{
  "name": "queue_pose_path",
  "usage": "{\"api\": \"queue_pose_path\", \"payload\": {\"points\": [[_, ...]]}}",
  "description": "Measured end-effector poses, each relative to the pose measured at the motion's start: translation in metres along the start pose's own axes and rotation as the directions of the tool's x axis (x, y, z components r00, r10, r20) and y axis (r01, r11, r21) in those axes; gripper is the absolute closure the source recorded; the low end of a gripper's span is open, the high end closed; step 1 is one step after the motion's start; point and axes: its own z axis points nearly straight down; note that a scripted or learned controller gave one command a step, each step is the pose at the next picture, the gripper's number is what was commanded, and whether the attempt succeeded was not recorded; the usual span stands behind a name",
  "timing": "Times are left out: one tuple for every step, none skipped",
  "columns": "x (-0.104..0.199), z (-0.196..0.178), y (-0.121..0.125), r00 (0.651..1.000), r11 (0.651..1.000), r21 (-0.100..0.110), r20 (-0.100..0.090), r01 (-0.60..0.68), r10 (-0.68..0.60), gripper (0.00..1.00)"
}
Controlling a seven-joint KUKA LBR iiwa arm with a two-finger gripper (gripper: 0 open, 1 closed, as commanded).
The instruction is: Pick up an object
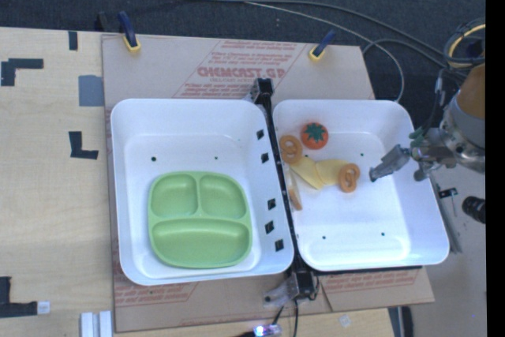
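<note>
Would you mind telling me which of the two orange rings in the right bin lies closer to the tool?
The orange ring at the right end of the yellow piece; the tool is just to its right. The other ring lies by the divider.

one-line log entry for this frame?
phase: approach | gripper: over right bin, nothing held | nearest: orange ring | left bin: green tray

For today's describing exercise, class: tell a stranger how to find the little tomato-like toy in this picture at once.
Find the two white bins; take the right-hand bin, not the left-hand bin holding the green divided plate. Near its upper left lies a small cluster of toy food. The tomato is the topmost piece: round, red-orange with a green top, unlike the pretzel-like ring and the yellow piece below.
</note>
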Motion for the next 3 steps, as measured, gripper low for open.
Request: {"api": "queue_pose_path", "payload": {"points": [[0.0,-0.006,0.002,1.0,1.0,-0.011,0.003,0.004,-0.004,0.0],[-0.003,0.042,0.01,1.0,1.0,-0.008,0.003,0.003,-0.003,0.0],[0.002,0.102,0.003,1.0,1.0,-0.006,0.001,0.003,-0.003,0.0]]}}
